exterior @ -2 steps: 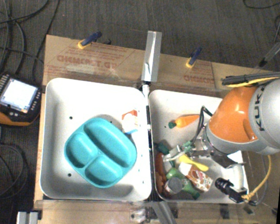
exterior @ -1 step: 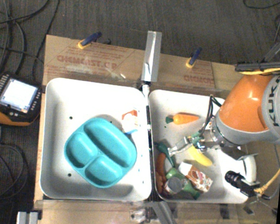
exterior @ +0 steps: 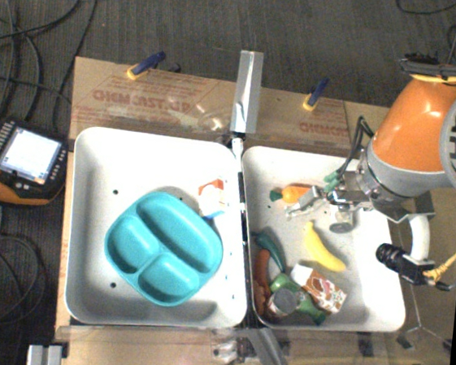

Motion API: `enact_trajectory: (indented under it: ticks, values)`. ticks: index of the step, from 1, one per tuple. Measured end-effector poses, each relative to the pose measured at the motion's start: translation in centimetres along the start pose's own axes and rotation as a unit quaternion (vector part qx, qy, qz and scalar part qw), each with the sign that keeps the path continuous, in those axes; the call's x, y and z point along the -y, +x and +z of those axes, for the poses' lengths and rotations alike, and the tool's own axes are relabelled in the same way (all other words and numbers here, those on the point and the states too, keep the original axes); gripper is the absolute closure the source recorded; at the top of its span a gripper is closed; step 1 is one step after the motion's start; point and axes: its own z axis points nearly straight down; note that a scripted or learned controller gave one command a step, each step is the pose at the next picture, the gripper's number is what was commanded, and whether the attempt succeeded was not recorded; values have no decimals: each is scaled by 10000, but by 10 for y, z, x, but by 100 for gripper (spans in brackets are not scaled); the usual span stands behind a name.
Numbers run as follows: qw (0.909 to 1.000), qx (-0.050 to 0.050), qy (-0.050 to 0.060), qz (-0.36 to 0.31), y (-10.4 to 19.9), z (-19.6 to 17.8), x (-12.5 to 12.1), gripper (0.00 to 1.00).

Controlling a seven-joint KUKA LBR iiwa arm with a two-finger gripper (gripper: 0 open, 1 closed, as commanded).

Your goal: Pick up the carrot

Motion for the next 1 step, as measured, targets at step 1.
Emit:
enact_trajectory:
  ticks: [1]
  values:
    - [9973, 3, 4, -731, -20, 65, -36, 0]
